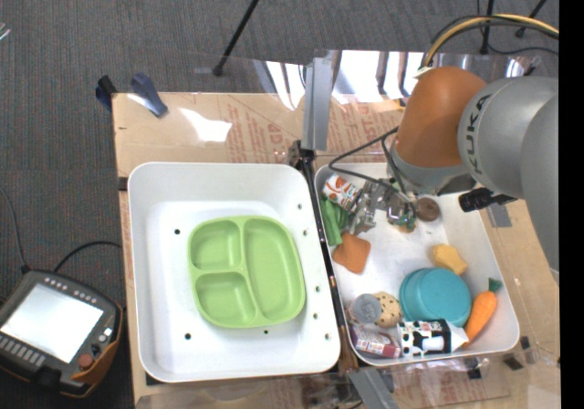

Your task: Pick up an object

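My gripper (367, 218) hangs low over the upper left part of the right bin (500, 263), under the arm's orange band. Just below it lies an orange wedge-shaped piece (352, 254). A green item (328, 221) lies to its left against the bin wall, with a red-and-white carton (339, 189) above that. A small brown disc (426, 209) rests to the gripper's right. I see nothing held in the gripper.
The right bin also holds a teal bowl (438, 296), a carrot (482, 311), a yellow piece (449, 258), a cookie (389, 307) and a cow-patterned bottle (431, 338). In the left bin (164, 197) lies a green divided plate (246, 270).
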`<state>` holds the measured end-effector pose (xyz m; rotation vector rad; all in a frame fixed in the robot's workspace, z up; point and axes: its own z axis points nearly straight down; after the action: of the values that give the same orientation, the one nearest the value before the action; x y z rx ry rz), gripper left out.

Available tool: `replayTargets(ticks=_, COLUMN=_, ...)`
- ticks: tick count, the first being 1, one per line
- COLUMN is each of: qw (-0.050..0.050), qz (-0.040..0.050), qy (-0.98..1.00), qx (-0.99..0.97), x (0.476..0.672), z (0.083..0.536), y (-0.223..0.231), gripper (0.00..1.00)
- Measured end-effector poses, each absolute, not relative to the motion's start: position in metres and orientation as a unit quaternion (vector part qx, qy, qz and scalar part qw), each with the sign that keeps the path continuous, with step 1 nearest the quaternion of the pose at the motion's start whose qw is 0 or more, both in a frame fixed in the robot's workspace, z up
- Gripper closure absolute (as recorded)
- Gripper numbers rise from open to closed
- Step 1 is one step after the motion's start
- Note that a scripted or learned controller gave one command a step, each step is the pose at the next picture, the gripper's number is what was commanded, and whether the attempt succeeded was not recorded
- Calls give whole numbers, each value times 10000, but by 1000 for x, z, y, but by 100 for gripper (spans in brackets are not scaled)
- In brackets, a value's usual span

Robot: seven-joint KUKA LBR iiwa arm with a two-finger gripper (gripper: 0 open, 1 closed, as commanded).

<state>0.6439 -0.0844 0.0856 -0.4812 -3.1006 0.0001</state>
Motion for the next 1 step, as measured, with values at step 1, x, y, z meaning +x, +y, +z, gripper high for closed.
replayTargets(ticks=1, qw=21, qz=-8, qy=-9989, qx=-458, x=532, z=89, y=-89, gripper=100)
